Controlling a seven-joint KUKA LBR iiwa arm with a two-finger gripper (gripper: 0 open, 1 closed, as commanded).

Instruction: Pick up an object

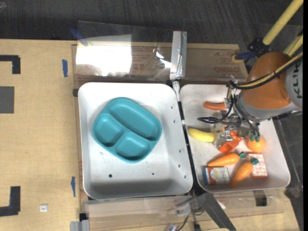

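Reaching in from the right, the grey arm (269,88) with its orange band hangs low over the right-hand white bin (284,170), while the left-hand white bin (91,105) carries nothing but a teal divided tray (126,129), sitting well apart from the action. Down at the wrist the gripper (230,133) is buried in a tangle of cables and clutter near the middle of the right bin, and whether it is released, clenched or grasping something cannot be told from this angle. Around it the candidates crowd close: a yellow banana (201,135) lies just to the gripper's left, its long axis running roughly left to right and pointing at the tool; an orange-red piece (229,142) sits directly beneath or touching the tool, too muddled to separate from it. Nearer the camera lie two toy carrots (226,160), side by side and slanted, resting on or against a small carton (217,175). Farther back, an orange sausage-shaped toy (214,105) lies flat near the rear wall, and a small orange fruit (255,144) sits to the gripper's right. Judging from position alone, the orange-red piece under the tool looks the likeliest target, with the banana next in line.
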